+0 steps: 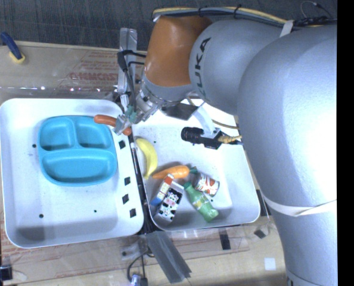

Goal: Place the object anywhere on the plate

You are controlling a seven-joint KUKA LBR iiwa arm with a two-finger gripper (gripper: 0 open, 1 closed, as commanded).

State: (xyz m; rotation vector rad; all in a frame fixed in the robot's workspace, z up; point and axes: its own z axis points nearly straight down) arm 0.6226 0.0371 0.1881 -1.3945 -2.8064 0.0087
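One arm, one plate, one banana

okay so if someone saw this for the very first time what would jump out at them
The huge grey arm with its orange band fills the right side and leans over the bins. Next comes the bright blue plate, lying in the left bin. The gripper sits at the divide between the bins by an orange sausage, while a banana, carrot and green bottle crowd the right bin.
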